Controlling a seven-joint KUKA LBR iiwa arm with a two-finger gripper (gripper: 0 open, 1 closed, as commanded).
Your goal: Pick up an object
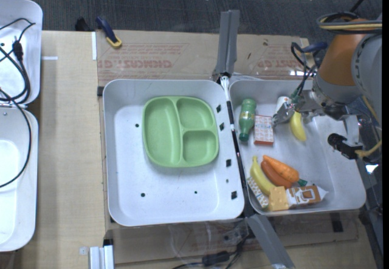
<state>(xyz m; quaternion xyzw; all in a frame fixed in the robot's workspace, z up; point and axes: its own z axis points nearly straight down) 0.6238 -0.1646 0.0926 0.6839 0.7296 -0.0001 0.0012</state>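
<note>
Near the top of the right bin (pixel 340 201), a small yellow banana (pixel 298 127) lay just beside the gripper (pixel 283 115), which I took for the likeliest target. I could not tell how the gripper was set, nor whether it touched the fruit. My worry was a glancing contact: the banana is curved and smooth, so I judged it could roll aside. A red-and-white carton (pixel 263 130) and a green bottle (pixel 246 118) sat close on the left and might be nudged. Further off lay a carrot (pixel 281 170), a second banana (pixel 260 178) and a juice box (pixel 304 195); the green plate (pixel 180 132) sat in the left bin (pixel 121 189).
</note>
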